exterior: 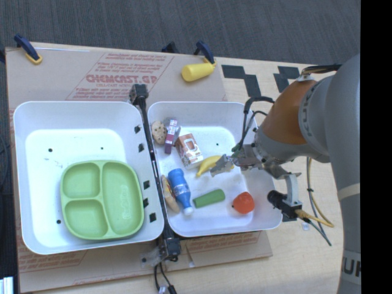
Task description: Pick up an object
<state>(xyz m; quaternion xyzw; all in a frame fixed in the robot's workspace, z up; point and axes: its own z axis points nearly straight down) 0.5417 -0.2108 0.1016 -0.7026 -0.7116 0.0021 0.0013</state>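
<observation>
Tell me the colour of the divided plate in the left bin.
Light green, plain; the plate shows in the camera view.

This is a robotics lab, set up for grasping trials rather than any home or kitchen. A grey industrial arm [318, 121] with an orange band and loose cables reaches over two white bins [37, 127] held to a bench by blue clamps [27, 48] on a sheet of printed cardboard [122, 75]. One bin holds a green divided plate [101, 199], the other a jumble of small toy foods and a bottle [179, 190], and dark carpet [184, 11] lies beyond the bench.
</observation>
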